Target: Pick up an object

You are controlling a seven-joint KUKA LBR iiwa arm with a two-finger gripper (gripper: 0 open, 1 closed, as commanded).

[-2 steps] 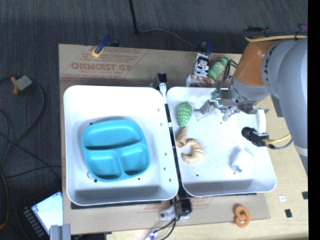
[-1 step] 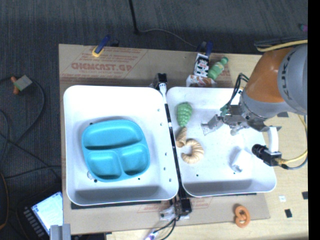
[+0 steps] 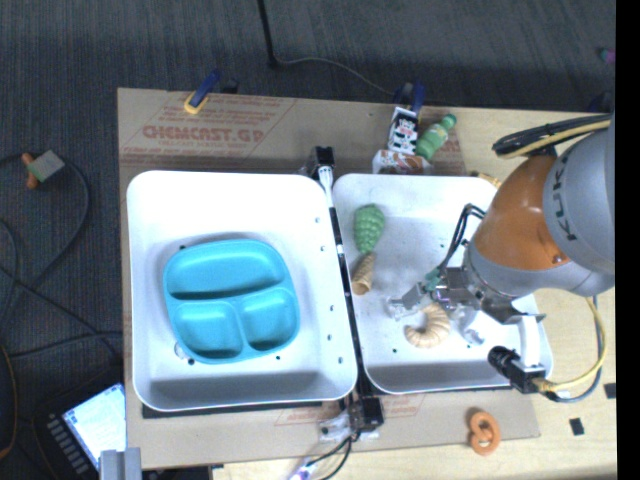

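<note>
The pincer [image 3: 432, 303] is hanging low inside the right bin [image 3: 400, 373], directly over a tan ring-shaped pastry toy [image 3: 428, 330]; its two thin fingers [image 3: 405, 301] are standing spread apart, and nothing is showing between them, so it is gripping nothing. The pastry toy is lying flat on the bin floor just below the pincer, touching or nearly touching the fingertips; which of the two cannot be told from this slant. Judging by its look, the toy is probably light, slightly yielding foam or rubber, with a matt surface offering fair friction; it is unlikely to be fragile. The recommended hold is across the ring's band, one finger in the centre hole and one outside, or across the full width if the opening is allowing it. Further out from the pincer, toward the dividing wall, a small tan cone [image 3: 361, 271] is lying below a green knobbly toy [image 3: 369, 226], both well apart from the fingers. Beyond the divider, the left bin [image 3: 150, 208] is holding a blue compartment tray [image 3: 232, 299]. Past the far rim of the right bin, a green-capped bottle [image 3: 434, 138] is lying on the bench, and an orange ring [image 3: 484, 431] is resting outside the near rim.
</note>
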